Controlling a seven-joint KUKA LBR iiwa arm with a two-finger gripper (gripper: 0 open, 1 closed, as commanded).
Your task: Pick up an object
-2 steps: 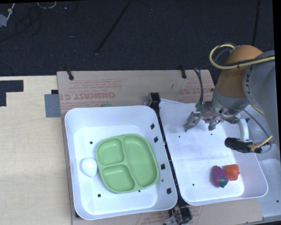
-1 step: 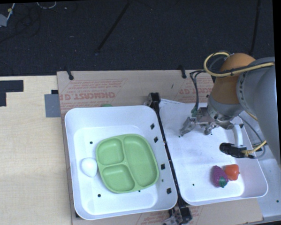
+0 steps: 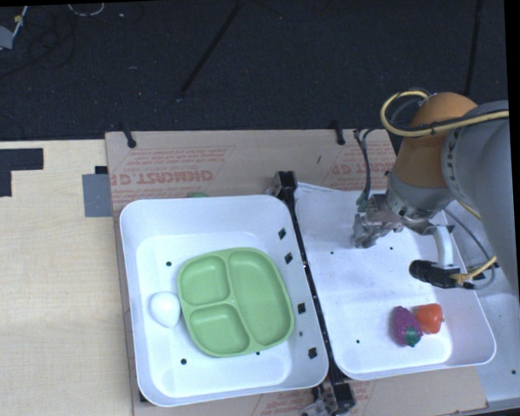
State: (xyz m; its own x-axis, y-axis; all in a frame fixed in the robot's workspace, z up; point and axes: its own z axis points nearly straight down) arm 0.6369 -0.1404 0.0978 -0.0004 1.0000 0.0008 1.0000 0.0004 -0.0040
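right bin (image 3: 353, 328) floor mostly bare; toys (image 3: 415, 322) crowd its near corner

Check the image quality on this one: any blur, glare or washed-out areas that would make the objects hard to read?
Camera view: soft overall, with fine detail lost. The white bins are bright and nearly washed out, so the white egg barely stands out; the green plate and the purple and orange items read clearly. The end effector is small and murky. The background above the bench is very dark.

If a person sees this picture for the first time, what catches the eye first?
Probably the green divided plate lying in the left bin, with a white egg beside it. In the right bin, a purple toy and an orange one touch near the front corner, and the pincer hangs over the back.
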